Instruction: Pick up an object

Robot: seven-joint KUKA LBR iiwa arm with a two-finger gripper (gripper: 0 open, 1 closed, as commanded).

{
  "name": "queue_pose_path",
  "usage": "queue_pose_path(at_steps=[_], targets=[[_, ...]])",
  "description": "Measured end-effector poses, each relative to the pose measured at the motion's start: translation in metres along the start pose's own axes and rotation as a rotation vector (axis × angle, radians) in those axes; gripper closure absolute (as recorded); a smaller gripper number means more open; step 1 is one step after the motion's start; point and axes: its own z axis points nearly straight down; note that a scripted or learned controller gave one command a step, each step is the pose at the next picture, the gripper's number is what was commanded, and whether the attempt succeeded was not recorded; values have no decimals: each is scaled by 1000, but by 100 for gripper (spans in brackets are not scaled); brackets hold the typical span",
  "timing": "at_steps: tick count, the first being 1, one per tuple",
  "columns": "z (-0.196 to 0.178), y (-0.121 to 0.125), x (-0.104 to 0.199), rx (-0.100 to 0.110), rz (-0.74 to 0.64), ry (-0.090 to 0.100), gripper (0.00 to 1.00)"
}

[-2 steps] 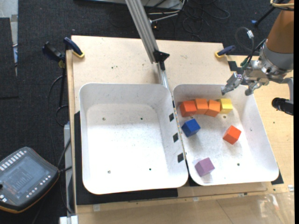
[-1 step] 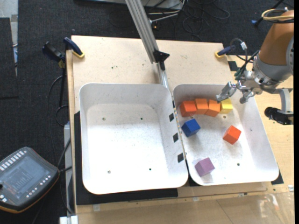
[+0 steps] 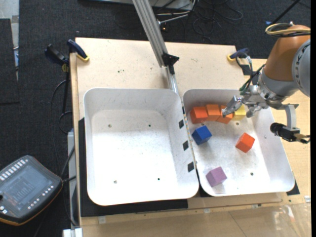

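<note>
Orange bar | long axis left-right | fingers at right end

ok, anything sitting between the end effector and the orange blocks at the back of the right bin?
Nothing visible. The end effector is already over the right end of the orange blocks, beside a yellow block. The blue cube, the orange cube and the purple cube lie nearer the front of the right bin, away from it.

One fixed camera looks down at a slant on both bins.
</note>
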Motion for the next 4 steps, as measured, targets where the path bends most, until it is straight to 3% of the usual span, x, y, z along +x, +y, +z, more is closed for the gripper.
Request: queue_pose_path(at_steps=[1,3,4], targets=[[-14,2,-1,-8,0,-2,100],[-117,10,5,-11,-2,-3,100],[-123,-11,52,-5,-6,1,100]])
